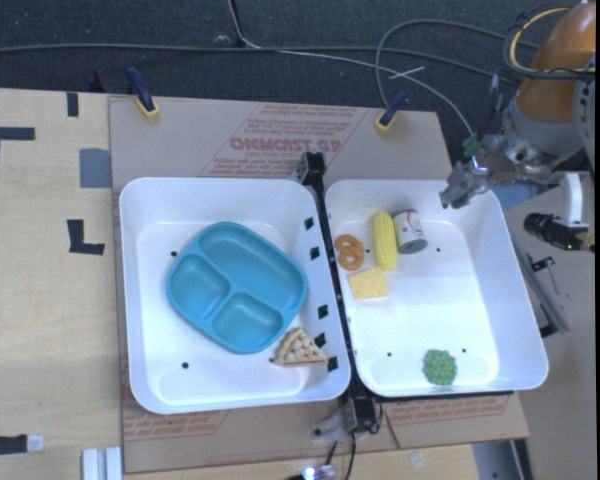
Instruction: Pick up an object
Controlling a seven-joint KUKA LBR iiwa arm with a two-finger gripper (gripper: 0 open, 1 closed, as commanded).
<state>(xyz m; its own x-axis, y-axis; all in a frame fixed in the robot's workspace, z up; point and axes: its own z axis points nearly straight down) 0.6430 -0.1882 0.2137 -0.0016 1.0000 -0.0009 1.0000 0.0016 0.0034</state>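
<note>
The left bin [140,268] holds a blue divided plate [236,285] with a pizza slice [300,348] at its lower edge. The right bin [500,298] holds a corn cob [384,240], cheese square [369,285], can [410,232], pretzel [349,251] and broccoli [440,367]. The gripper [458,190] hovers over the right bin's top rim, too blurred to read, with the arm cut off at the right.

Cardboard sheet [280,138]: lying under both bins, printed in red.
Clamps [140,93]: gripping its far edge, blue with yellow tips.
Cable [280,53]: trailing across the dark floor beyond.
</note>
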